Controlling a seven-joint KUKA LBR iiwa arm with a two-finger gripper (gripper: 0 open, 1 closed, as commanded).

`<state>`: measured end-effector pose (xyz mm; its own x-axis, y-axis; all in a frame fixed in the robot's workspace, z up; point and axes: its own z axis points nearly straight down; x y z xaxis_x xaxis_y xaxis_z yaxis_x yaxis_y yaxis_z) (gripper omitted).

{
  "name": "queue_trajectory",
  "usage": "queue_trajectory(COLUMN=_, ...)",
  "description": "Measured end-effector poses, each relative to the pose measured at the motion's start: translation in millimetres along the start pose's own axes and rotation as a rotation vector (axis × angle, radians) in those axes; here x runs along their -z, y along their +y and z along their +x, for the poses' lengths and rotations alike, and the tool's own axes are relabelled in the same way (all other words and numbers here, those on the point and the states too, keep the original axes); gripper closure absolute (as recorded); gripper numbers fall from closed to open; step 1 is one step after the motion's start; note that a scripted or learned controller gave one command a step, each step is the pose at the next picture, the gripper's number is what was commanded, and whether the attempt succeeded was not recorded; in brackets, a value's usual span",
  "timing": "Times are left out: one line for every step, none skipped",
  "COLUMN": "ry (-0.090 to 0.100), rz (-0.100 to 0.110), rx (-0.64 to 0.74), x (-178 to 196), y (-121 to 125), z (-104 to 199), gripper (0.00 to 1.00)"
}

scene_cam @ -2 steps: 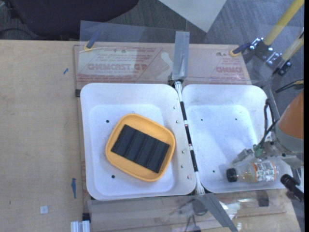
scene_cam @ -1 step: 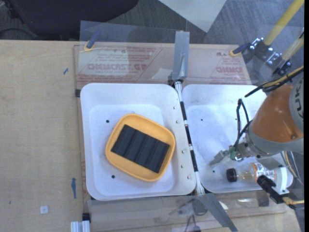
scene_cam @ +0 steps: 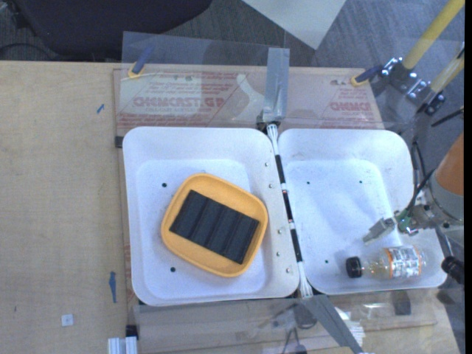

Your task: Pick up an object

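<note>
A small clear bottle (scene_cam: 389,263) with a black cap lies on its side in the right bin (scene_cam: 332,198), near that bin's front right corner, cap pointing left. In the left bin (scene_cam: 147,198) sits a yellow square dish (scene_cam: 174,220) with a black ridged pad (scene_cam: 219,226) on it. My gripper (scene_cam: 387,226) hangs over the right side of the right bin, just above and behind the bottle, with nothing seen in its grasp. The arm's orange band (scene_cam: 453,169) shows at the right edge.
A grey divider strip (scene_cam: 286,212) runs between the two bins. Clear plastic sheeting (scene_cam: 221,94) and a grey bracket (scene_cam: 276,80) stand behind the bins. Cables and yellow poles (scene_cam: 435,28) crowd the far right. Bare wooden bench (scene_cam: 59,198) lies to the left.
</note>
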<state>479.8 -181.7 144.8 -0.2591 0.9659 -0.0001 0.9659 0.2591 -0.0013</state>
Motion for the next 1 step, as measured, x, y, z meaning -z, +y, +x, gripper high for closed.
queue_trajectory(ry=0.000, rz=-0.006, rx=0.169, x=-56.8, y=-1.2, z=-14.1, gripper=0.00)
